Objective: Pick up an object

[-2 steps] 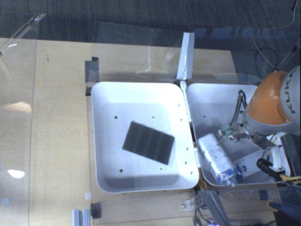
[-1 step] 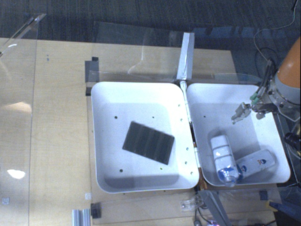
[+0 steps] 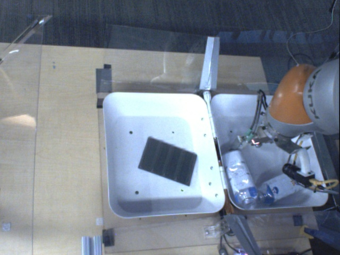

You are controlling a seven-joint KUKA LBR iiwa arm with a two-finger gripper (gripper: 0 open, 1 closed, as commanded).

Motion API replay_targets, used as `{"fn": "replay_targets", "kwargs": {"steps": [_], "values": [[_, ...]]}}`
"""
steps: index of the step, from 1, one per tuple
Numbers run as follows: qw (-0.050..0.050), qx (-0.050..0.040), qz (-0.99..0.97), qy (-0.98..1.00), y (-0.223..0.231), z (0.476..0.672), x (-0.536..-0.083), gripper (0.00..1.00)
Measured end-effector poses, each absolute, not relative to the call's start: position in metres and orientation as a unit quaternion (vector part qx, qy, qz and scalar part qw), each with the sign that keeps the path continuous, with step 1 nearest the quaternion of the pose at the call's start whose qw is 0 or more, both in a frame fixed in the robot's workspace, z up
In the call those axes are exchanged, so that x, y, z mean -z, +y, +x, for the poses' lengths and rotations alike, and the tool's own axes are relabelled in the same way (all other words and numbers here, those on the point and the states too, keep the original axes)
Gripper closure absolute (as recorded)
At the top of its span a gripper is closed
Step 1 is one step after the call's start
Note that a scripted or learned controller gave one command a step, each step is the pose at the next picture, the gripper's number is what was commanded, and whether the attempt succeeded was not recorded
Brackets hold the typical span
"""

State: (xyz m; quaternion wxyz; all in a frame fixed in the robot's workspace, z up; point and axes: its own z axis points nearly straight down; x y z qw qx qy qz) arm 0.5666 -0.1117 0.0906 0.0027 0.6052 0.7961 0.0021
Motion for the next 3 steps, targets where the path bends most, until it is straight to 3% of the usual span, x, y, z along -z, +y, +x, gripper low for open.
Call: {"fn": "replay_targets", "kwargs": {"steps": [1, 2, 3], "values": [[0.003, -0.0026, 0.652, 0.759, -0.086, 0.652, -0.108, 0.0], [0.004, -0.0027, 0.595, 0.804, -0.099, 0.61, -0.089, 0.0], [0.004, -0.0027, 0.598, 0.801, -0.088, 0.657, -0.087, 0.0]]}}
